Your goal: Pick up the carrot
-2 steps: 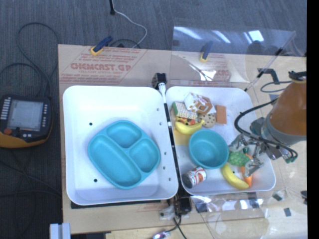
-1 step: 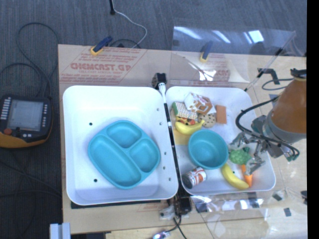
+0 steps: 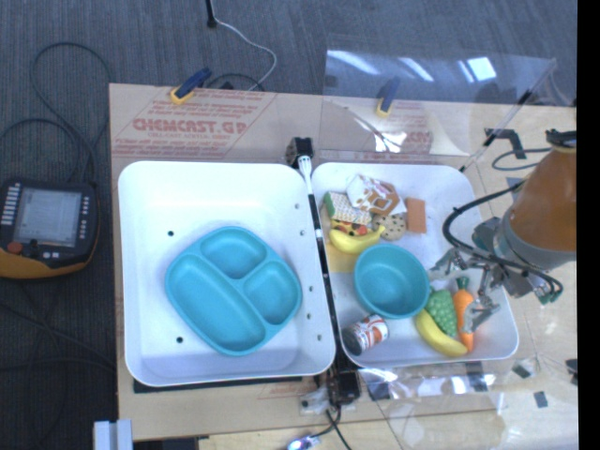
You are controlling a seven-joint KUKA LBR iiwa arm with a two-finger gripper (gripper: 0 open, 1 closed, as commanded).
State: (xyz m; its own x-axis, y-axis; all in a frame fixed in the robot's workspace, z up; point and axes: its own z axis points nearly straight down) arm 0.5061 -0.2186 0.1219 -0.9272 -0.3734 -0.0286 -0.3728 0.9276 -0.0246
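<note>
The smooth orange plastic carrot (image 3: 464, 305) beside the bare-metal gripper (image 3: 466, 289) fingers looks matt; the glossy teal plastic bowl (image 3: 391, 280) shines; the white plastic bin (image 3: 502, 336) looks smooth.

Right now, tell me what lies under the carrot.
The carrot lies in the right bin, beside a green vegetable and over a banana. The gripper covers part of it.
</note>
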